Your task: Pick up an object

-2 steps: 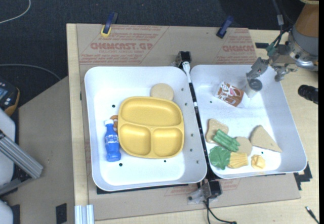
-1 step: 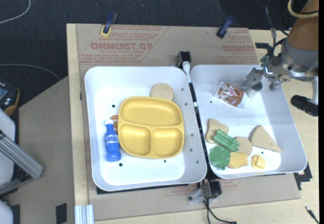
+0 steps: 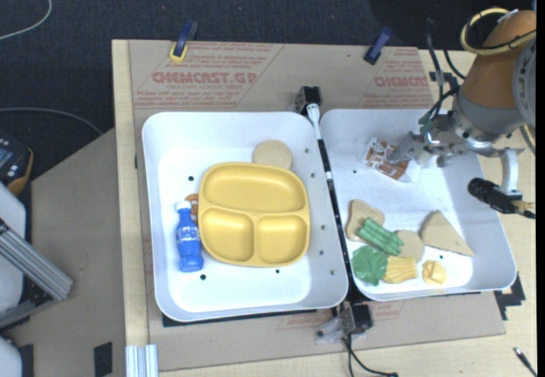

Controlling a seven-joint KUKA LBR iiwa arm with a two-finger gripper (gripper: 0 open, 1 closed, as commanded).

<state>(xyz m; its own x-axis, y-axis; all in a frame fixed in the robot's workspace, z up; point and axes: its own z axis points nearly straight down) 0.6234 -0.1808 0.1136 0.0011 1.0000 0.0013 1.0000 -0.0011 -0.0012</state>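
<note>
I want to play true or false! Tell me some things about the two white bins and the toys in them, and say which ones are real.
1. The yellow divided plate lies in the left bin. True.
2. The blue bottle is in the right bin. False: it lies in the left bin, right beside the plate.
3. The end effector is over the right bin, near a small red and white packet. True.
4. The plate's compartments are full of toy food. False: nothing lies in them.
5. Green toy food lies in the right bin near its front edge. True.
6. The tan round piece sits on top of the blue bottle. False: it lies behind the plate, away from the bottle.
</note>
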